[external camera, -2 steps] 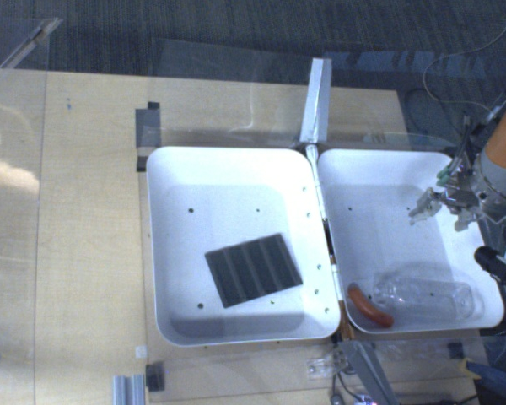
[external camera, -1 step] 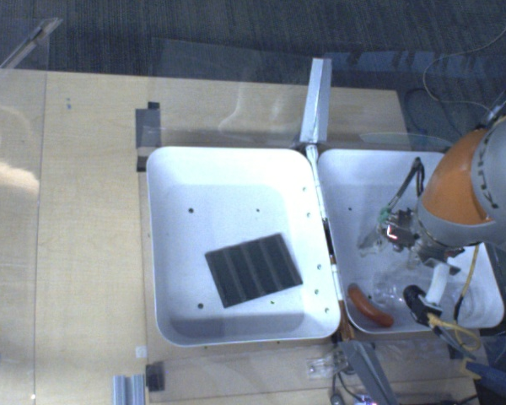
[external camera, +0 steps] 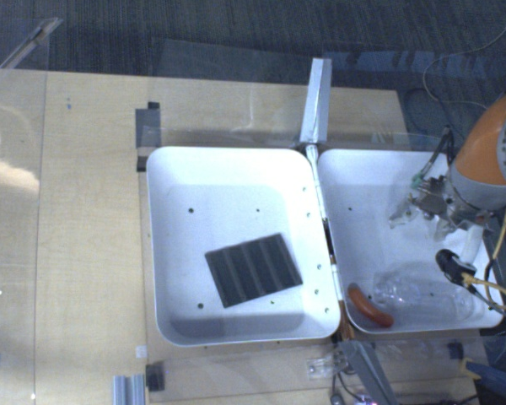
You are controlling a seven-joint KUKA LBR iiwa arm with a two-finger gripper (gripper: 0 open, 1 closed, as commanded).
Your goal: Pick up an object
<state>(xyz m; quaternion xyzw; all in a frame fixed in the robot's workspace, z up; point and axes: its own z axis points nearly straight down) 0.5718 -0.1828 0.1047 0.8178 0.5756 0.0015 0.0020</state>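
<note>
Nearest you, at the bench's [external camera: 76,251] front edge, some metal fittings [external camera: 358,374] are cut off by the frame and too cluttered for you to read. Just behind them, in the near corner of the right bin [external camera: 363,226], lies a red sausage-shaped thing [external camera: 369,307], tucked against the bin wall. Beside it you see a clear plastic thing [external camera: 405,288]; its outline melts into the white floor, so you cannot tell its shape.

In the left bin [external camera: 194,184] a dark ribbed sheet [external camera: 253,270] lies flat and skewed, towards the near side, apart from every wall.

Farther back over the right bin, the gripper [external camera: 424,202] hangs near the bin's right side, well apart from the sausage-shaped thing and the plastic. It is small and blurred against the white, so you cannot tell how far it is open, and you see nothing in its hold. The arm [external camera: 489,154] reaches in from the right, its orange band above the wrist, partly cut off by the frame.

A grey metal bar [external camera: 317,99] runs away from where the bins meet. The bench is pale wood with glare on its left part; beyond it lies dark carpet [external camera: 194,7].
</note>
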